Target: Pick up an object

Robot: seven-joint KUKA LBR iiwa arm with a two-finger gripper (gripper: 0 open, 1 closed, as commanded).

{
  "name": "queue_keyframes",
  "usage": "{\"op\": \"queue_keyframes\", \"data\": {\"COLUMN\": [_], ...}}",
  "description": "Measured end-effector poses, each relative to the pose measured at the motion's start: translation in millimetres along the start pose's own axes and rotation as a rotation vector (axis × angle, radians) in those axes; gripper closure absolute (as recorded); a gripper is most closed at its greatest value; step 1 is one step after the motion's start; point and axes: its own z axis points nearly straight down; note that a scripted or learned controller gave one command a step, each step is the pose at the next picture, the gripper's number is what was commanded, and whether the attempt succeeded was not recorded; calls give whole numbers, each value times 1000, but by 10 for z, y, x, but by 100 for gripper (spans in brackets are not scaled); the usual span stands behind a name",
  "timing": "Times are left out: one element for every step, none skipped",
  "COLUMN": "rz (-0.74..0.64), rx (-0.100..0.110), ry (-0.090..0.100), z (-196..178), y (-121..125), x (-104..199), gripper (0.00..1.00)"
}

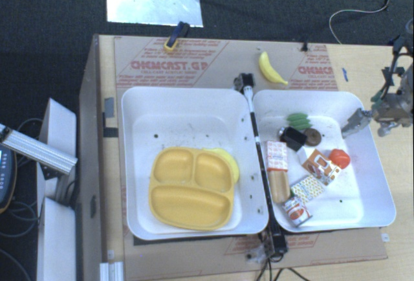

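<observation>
The right bin (378, 205) holds several small objects. Among them are a green item (299, 120), a black block (293, 138), a brown disc (313, 137), a red-and-white box (277, 155), a tan bread stick (279, 185), an orange carton (321, 166), a red tomato (339, 158), a patterned box (308, 188) and a can (296, 211). My gripper (366, 130) hangs over the bin's far right rim, apart from all of them. Its two fingers are spread, and nothing is between them.
The left bin (139, 118) holds a yellow divided plate (192, 188) lying over a yellow round piece (229, 163). A banana (271, 70) lies on the bench behind the bins, beside a small black clip (244, 83) on the divider. A yellow-tipped tool (175, 37) sits at the bench's back edge.
</observation>
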Motion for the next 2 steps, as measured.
{"op": "queue_keyframes", "data": {"rz": [-1, -1], "rx": [4, 1], "ry": [2, 1], "z": [1291, 1901], "y": [472, 1169], "x": [496, 491], "gripper": [0, 0]}}
